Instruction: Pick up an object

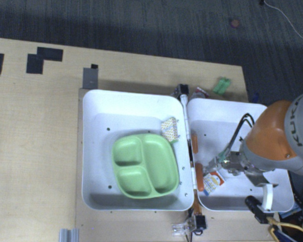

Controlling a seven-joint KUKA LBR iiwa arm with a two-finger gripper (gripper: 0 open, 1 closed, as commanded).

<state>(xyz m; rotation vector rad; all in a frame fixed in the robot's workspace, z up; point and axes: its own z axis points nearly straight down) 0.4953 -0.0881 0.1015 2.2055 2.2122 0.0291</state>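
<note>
My gripper (221, 164) reaches into the right bin (218, 114) from the right, low over its left half. Just below and left of it lies a small white, red and orange packet (212, 181) on the bin floor, very close to the gripper's tip. Whether they touch is unclear. A thin orange stick (193, 144) lies along the right bin's left wall. In the left bin (96, 140) a green divided plate (144, 165) rests near the middle, and a small patterned yellow-white piece (169, 128) sits at its upper right.
The arm's grey body and orange band (272, 136) cover much of the right bin's right half. A green object (221, 86) lies on the bench beyond the right bin. Cables and clamps sit by the bins' front edge (193, 225).
</note>
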